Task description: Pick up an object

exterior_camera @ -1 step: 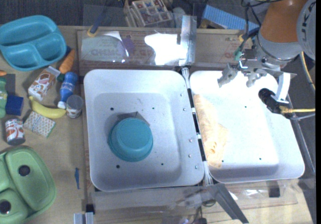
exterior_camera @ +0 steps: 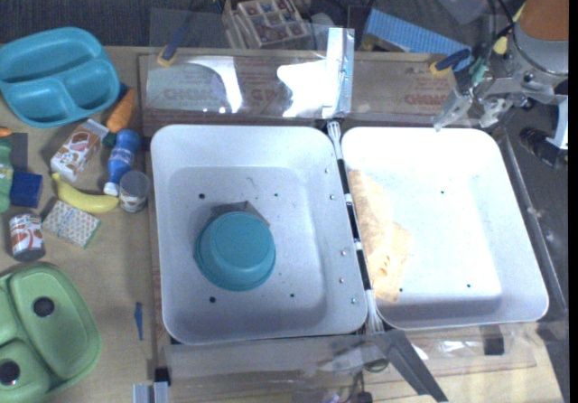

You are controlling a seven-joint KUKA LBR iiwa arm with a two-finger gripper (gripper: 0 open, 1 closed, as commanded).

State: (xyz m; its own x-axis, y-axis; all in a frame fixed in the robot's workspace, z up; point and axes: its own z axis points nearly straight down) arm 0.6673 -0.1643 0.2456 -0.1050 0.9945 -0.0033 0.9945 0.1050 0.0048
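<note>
Teal plastic, smooth and rigid-looking, is making up the round bowl [exterior_camera: 236, 250] that is sitting upside down near the middle of the left bin [exterior_camera: 172, 157], its base facing up and its rim flat on the bin floor. It is probably weighing little, but the curved, glossy wall is likely offering a slippery hold, so pinching across the narrower raised base seems the safer place to grip. The gripper [exterior_camera: 470, 103] is hanging above the far edge of the right bin [exterior_camera: 506, 202], well apart from the bowl; whether it is spread or closed I cannot tell.
</note>
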